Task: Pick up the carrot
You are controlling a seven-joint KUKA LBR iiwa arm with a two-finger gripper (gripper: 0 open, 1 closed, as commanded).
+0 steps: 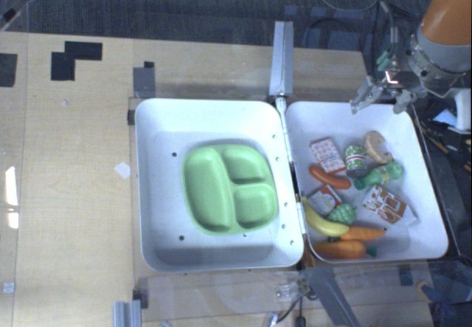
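An orange carrot (363, 233) lies near the front edge of the right bin (428, 193), next to a second orange carrot-like piece (341, 249) with a green end. My gripper (381, 100) hangs over the bin's back rim, well behind both pieces. It is open, with nothing between its fingers (361, 101).
The right bin also holds a banana (324, 222), a red sausage (330, 178), a can (356, 160), a bread piece (376, 145), green vegetables (381, 174) and small boxes (384, 205). A green divided tray (230, 187) sits in the left bin (158, 133).
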